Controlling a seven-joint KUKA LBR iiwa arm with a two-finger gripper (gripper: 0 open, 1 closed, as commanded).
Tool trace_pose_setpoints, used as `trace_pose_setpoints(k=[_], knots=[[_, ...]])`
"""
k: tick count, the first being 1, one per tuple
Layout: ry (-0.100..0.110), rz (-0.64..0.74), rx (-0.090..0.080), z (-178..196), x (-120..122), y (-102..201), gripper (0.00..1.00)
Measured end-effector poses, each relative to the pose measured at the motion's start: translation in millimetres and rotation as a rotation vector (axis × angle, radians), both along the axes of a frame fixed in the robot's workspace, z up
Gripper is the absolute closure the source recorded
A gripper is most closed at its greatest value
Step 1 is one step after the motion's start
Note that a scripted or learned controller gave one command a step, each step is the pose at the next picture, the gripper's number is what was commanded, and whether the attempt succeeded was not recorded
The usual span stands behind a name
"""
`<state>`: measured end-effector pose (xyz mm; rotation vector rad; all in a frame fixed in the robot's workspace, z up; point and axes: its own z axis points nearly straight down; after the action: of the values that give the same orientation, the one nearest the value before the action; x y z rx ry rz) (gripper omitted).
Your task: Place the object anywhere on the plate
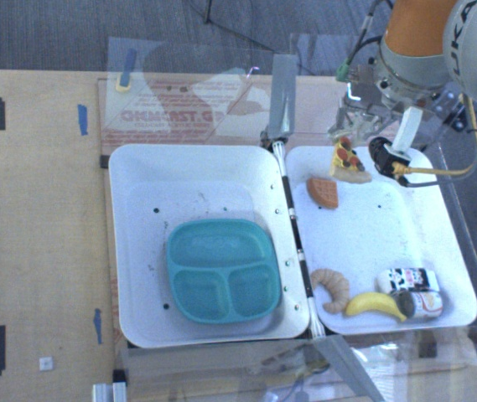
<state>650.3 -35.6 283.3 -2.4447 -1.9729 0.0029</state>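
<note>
The gripper (357, 136) is hanging at the upper right of the frame, over the right bin's (439, 233) far edge. A pizza slice (347, 162) seems to be dangling just under the fingers, though I cannot tell whether they are clamped on it. The plate (221, 268) is lying in the left bin (137, 182), well apart. Carrying left, the arm should be clearing the ridge between bins, then lowering over a compartment. Both bins are sitting on a tan desk (37, 224).
</note>
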Motion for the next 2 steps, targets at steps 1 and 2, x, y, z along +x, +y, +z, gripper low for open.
trace_pose_setpoints(k=[1,2], knots=[[0.001,-0.196,0.001,-78,-35,44,1.0],[0.002,-0.074,0.002,-100,-81,101,1.0]])
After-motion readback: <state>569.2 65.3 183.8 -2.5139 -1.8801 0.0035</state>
